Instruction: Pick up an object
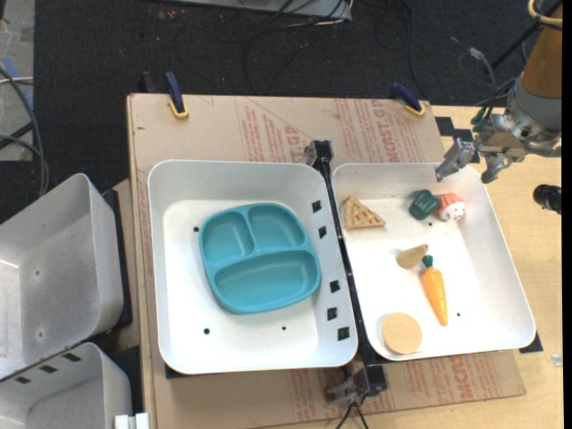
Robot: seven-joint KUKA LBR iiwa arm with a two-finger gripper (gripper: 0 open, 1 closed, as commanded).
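The claw (471, 164) hangs spread apart and holds nothing, above the far right corner of the right bin (509, 266). Just below it lie a green toy (424, 206) and a small white die (453, 209) — a toy carrot (435, 294) sits nearer the front.

Bright, even overhead light fills the scene. The white bins (500, 266) below the gripper (471, 166) look slightly washed out. Shadows are soft and short. Focus is fairly sharp, with mild graininess; the dark floor (80, 43) far left stays dim.
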